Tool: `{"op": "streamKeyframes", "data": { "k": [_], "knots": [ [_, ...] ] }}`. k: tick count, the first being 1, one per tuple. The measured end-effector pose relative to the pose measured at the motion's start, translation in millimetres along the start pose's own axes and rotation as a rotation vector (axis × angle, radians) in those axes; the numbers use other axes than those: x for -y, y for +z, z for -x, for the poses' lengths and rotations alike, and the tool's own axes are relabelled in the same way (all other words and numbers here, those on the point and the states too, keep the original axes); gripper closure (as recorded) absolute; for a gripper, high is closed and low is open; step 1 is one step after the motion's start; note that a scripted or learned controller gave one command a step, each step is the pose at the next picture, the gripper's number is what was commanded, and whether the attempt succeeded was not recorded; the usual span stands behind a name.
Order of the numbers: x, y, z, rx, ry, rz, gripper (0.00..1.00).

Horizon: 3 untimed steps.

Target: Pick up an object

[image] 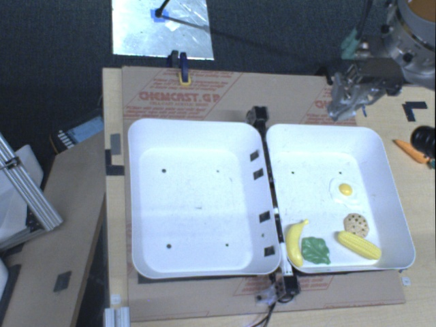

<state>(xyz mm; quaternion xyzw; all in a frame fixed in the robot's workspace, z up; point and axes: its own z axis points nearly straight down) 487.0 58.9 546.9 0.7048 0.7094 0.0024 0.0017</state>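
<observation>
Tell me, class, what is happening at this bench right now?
A grey robot arm's gripper hangs above the far edge of the right bin, holding nothing. In that bin's near part lie a fried egg, a cookie, a corn cob, a banana and a green leaf. All lie untouched. The left bin sits alongside.

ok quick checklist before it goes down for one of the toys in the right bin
1. Targets in the right bin: banana, green leaf, corn, cookie, fried egg. ok
2. Gripper over a target: it hangs above the bin's far rim. not ok
3. Gripper carrying nothing: cannot tell
4. A target standing apart: egg lies alone. ok
5. Banana separate from leaf: they touch. not ok
</observation>
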Motion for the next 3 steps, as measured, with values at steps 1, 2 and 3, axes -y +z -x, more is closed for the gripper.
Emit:
{"op": "streamKeyframes", "data": {
  "k": [1,2,3],
  "knots": [
    [-44.1,50.9,-98.6,0.0,-0.006,-0.009,1.0],
    [-63.1,74.1,-176.0,-0.001,-0.004,-0.007,1.0],
    [-131.7,8.8,-129.6,0.0,0.011,0.005,1.0]
  ]
}}
